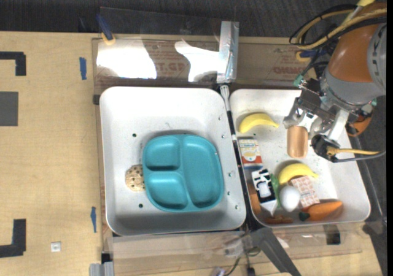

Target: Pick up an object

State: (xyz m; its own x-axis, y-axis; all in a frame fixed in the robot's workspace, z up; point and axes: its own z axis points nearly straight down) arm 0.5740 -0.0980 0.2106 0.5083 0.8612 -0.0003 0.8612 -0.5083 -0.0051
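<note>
carrot (320,209) sits at the near edge of the right bin (359,176), bottom corner. going big to small: left bin (116,121) has a teal tray (182,172) with a cookie (134,178) touching the tray's left side. gripper (308,122) hangs over the right bin, fingers apart around the top of a tan sausage (297,141), not lifted. bananas (256,122) left of the sausage and another below it, egg (289,197) just left of the carrot.

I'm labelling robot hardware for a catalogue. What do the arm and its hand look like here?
The arm is grey with a rounded orange band above the wrist. Yellow and black cables loop behind it. The hand is a compact grey metal block with dark fittings.
</note>
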